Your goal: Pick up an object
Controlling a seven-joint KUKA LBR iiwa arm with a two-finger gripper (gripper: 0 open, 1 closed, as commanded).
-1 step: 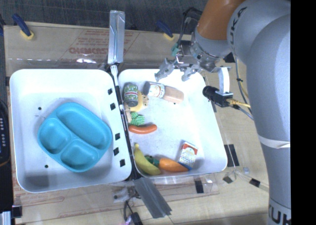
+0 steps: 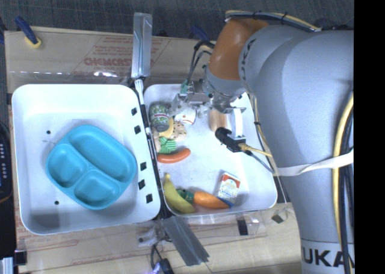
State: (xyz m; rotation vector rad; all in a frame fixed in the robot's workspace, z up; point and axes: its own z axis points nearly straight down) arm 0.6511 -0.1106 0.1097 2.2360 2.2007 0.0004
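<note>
Objects for picking lay scattered in the right-hand shallow white bin (image 2: 264, 176): a small green-labelled round can (image 2: 159, 115) near its upper left corner, a long orange-red sausage-shaped toy (image 2: 173, 156) just below that, a yellow plastic banana (image 2: 173, 196) along the lower left wall, an orange plastic carrot (image 2: 207, 200) touching the banana's lower end, and a small white and red carton (image 2: 228, 186) just beside the carrot. From my remote seat I saw the grey arm with its orange band (image 2: 231, 50) reaching in from the right, and its gripper (image 2: 191, 99) sat low over the upper part of that bin, close to the can. I could not tell how the gripper was set, since the wrist and cables hid it, and I saw nothing held in it. The left-hand shallow white bin (image 2: 36, 104) carried a blue plastic divided plate (image 2: 90, 165), well apart from the gripper. Both bins rested on the tabletop (image 2: 72, 50), which had a brown cardboard sheet under them.
</note>
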